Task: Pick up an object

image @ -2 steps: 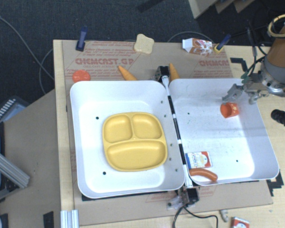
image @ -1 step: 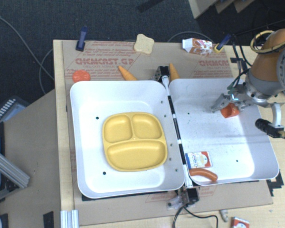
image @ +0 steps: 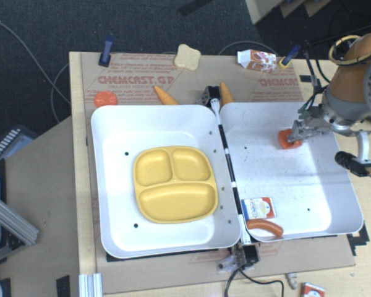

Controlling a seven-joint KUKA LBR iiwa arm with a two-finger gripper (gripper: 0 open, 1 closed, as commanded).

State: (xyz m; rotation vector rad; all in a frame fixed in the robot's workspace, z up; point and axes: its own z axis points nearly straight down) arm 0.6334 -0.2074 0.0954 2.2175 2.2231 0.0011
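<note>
behind bins, "chemcast gp" board [image: 136,79]

Red print on the brown cardboard sheet [image: 136,79] behind the bins reads "CHEMCAST GP"; a second, partly covered print at the right reads "CHEMCAST". Other labels are too small to read

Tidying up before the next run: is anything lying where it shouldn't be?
Yes. Several items sit outside the bins on the cardboard behind them: a bread slice, a small carton, two carrot pieces and an orange disc. In the right bin, a sausage rests against the front rim.
</note>
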